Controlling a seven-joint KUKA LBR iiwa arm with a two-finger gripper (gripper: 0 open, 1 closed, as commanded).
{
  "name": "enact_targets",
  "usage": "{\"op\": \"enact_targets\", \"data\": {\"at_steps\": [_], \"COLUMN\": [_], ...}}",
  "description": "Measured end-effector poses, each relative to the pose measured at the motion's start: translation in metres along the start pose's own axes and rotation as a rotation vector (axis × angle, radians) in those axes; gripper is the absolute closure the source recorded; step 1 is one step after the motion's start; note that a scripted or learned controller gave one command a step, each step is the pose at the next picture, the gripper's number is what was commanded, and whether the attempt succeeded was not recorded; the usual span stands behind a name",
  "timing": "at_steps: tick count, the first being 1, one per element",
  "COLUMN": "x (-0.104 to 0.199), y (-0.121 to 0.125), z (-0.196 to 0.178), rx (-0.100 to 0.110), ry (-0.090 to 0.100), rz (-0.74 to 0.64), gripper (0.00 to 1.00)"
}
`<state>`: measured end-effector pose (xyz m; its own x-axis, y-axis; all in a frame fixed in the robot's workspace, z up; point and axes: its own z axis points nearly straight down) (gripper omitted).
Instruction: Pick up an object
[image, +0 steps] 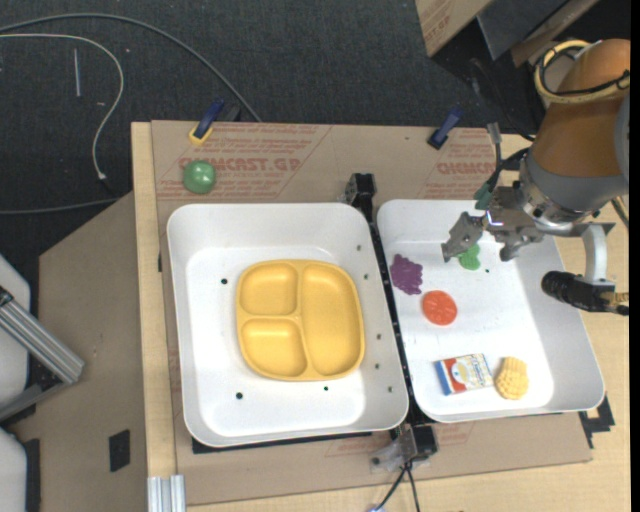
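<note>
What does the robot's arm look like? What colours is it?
The arm is thick and rounded, with a big orange band above a smooth grey wrist. A pale yellowish cable loops near its top. At the end sits the small grey metal gripper, made of dark, angular parts.

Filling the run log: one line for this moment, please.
gripper over right bin | green object under it | grasp unconfirmed | yellow tray in left bin
</note>
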<state>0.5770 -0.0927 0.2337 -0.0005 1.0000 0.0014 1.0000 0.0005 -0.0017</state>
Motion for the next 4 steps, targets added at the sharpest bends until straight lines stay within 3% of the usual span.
{"op": "enact_targets", "data": {"at_steps": [3, 4], "x": [-0.002, -0.002], "y": [-0.009, -0.007], "z": [0.145, 0.131], "rx": [0.003, -0.002], "ry": [0.001, 0.001], "rz": [0.001, 0.001], "gripper": [0.0, 1.0]}}
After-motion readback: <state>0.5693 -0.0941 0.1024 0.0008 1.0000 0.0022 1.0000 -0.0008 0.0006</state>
